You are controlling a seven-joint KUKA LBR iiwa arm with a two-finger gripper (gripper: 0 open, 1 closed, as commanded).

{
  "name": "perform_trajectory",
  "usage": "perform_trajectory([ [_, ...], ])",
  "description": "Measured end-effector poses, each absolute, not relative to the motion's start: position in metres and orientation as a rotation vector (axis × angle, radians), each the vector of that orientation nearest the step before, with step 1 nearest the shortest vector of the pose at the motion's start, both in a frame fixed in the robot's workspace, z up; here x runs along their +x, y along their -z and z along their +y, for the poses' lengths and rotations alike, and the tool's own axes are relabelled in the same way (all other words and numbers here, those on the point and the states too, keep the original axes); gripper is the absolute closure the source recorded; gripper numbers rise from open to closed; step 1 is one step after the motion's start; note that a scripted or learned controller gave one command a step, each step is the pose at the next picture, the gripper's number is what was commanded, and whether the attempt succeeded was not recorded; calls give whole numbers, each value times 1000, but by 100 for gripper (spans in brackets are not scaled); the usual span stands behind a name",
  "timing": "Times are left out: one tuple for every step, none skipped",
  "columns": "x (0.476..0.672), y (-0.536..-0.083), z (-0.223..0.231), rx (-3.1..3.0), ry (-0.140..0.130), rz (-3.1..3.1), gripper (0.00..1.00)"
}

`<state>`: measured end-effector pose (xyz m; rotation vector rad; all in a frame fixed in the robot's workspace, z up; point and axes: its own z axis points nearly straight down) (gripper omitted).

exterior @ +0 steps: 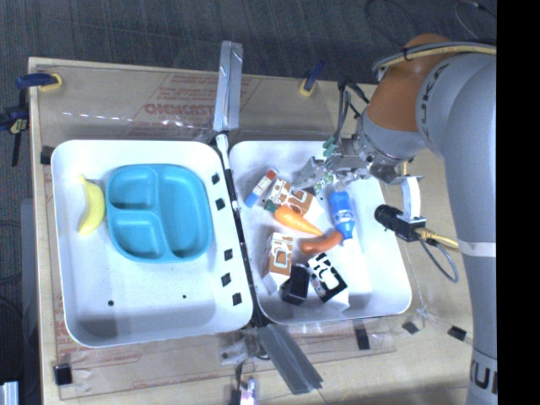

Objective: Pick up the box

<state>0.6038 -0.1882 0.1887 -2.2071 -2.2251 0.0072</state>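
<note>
- Right of centre in the frame, the gripper (pixel 325 169) hangs over the upper part of the right bin (pixel 390 289), low among the clutter; whether it is spread or pressed together cannot be told, and nothing can be seen held in it.
- Just below and left of it lies a small brown-and-white box (pixel 291 197), touching the carrot (pixel 295 219) underneath it.
- A second, similar box (pixel 280 255) sits lower in the same bin, beside a black-and-white carton (pixel 327 278) and a small black object (pixel 294 287).
- A blue bottle (pixel 341 213) lies just right of the upper box, and a reddish sausage-shaped piece (pixel 319 243) crosses between the two boxes.
- At the left of the frame, the left bin (pixel 126 319) holds a blue divided tray (pixel 159 211) and a banana (pixel 91 205), well apart from the work.
- Judgement: the upper box looks the nearer target — a good grasp would centre on it, come down square across its short sides, and keep off the carrot and bottle so they are not dragged along.
</note>
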Motion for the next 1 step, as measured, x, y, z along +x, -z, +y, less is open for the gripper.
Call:
perform_trajectory([
  [653, -110, -128, -2188, -7, -2245, 0],
])
